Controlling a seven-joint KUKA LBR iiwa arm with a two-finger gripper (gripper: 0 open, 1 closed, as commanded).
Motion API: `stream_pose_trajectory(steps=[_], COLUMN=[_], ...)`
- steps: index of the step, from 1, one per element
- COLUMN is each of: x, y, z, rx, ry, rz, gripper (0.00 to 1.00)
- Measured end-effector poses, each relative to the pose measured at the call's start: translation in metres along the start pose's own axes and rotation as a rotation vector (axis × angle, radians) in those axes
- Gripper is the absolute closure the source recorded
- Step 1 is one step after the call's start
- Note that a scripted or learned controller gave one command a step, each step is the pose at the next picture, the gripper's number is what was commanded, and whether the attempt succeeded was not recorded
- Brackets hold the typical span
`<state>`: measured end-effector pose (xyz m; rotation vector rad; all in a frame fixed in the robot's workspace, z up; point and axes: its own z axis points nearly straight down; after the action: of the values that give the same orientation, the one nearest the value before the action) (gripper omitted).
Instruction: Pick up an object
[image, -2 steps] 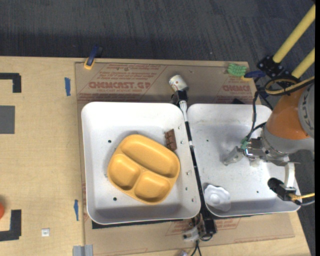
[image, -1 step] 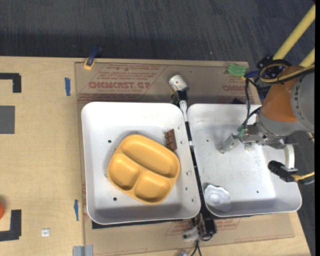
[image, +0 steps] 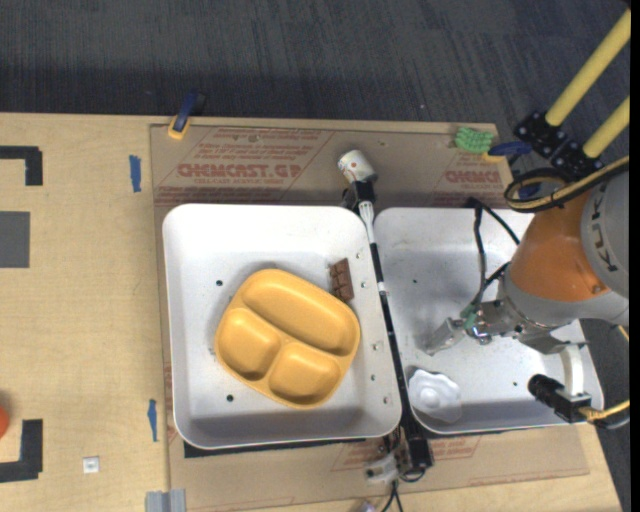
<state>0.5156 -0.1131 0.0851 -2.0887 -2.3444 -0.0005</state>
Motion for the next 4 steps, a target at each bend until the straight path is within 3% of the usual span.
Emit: stream_pose_trajectory(steps=[1,2,3,4], x=[-0.074,-0.092,-0.085,-0.054], y=[-0.002,0.053,0.115,0.124], z=[-0.057,-0.018,-0.002,0.0], rx=[-0.001,-0.009,-0.005,0.0], ry=[-0.002,0.005,0.006,-0.001], rz=[0.444,0.347,0.419,0.105], gripper=[0.0,0.0,0.0,0.0])
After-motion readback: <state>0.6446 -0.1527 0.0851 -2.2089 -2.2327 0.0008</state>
